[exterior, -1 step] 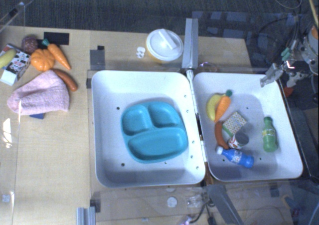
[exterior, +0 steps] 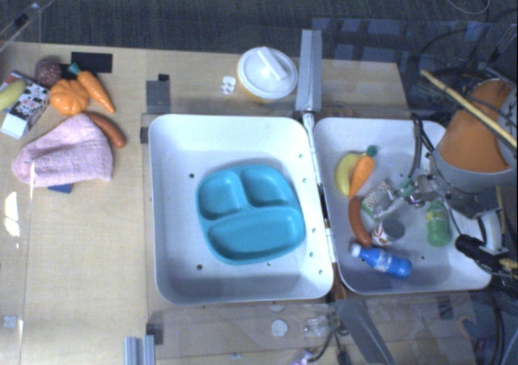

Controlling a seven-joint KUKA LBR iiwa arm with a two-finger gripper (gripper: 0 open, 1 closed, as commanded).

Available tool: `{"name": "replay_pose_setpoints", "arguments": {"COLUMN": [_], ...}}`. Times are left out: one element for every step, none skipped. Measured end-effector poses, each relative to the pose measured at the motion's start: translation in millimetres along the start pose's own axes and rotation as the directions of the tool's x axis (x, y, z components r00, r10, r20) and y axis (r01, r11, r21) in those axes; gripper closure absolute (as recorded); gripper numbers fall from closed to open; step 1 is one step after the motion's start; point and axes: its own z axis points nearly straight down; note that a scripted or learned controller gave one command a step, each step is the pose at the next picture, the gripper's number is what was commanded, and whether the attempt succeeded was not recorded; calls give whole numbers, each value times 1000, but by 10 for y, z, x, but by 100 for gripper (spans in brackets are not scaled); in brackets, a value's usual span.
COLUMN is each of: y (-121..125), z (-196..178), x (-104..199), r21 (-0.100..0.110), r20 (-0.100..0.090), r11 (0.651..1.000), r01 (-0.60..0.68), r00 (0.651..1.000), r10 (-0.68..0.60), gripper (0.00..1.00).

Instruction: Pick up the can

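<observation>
White, shallow, square left bin [exterior: 174,193] at frame centre — holding a turquoise plastic divided tray [exterior: 251,211], three compartments, tilted slightly. Beside it to the right, second white bin [exterior: 453,274], crowded: yellow banana [exterior: 346,171] touching an orange toy carrot [exterior: 363,174] at upper left; brown sausage [exterior: 358,222] below them; blue plastic bottle with white cap [exterior: 385,261] lying flat near the bottom; green bottle [exterior: 438,222] upright toward the right. Small grey metal can [exterior: 392,230] near that bin's middle, between sausage and green bottle, just above the blue bottle. Two-finger gripper [exterior: 394,200] low over the can — fingers spread apart, gripping nothing.
</observation>
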Motion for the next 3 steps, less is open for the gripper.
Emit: {"name": "replay_pose_setpoints", "arguments": {"y": [506, 529, -47], "z": [169, 43, -2005], "x": [329, 319, 869], "r21": [-13, -20, -5], "r20": [3, 6, 2], "r11": [989, 989, 998], "r01": [-146, -145, -57], "r00": [989, 989, 998], "r10": [146, 145, 57], "gripper": [0, 100, 100]}}
